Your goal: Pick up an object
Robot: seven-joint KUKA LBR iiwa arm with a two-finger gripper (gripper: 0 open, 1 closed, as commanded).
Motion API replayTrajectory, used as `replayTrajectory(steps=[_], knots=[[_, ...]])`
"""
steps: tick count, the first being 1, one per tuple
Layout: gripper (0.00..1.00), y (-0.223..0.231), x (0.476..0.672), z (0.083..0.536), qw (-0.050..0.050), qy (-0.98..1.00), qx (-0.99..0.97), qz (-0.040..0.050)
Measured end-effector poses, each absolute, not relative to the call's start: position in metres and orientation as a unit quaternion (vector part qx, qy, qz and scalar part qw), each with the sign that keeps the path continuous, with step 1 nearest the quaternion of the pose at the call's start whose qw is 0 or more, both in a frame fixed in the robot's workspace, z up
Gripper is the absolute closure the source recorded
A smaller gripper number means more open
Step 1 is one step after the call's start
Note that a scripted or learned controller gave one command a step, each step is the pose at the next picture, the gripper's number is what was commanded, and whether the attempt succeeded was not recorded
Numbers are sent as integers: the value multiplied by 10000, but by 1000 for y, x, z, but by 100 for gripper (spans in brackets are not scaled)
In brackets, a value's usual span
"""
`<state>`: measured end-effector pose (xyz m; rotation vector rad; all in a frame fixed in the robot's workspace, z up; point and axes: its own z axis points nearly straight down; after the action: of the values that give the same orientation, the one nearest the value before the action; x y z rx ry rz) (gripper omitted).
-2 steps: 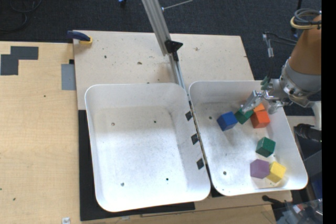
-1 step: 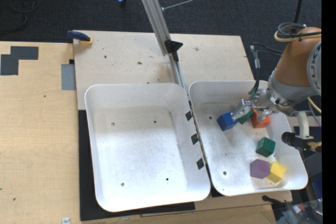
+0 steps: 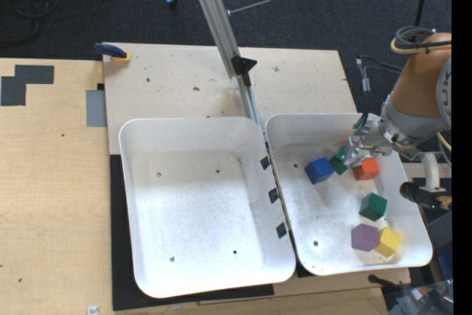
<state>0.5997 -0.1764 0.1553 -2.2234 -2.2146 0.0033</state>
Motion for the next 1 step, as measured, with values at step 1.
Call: replayTrajectory(steps=[1], knots=[[100,-177,610,205,-15,-7076,-7066,-8]])
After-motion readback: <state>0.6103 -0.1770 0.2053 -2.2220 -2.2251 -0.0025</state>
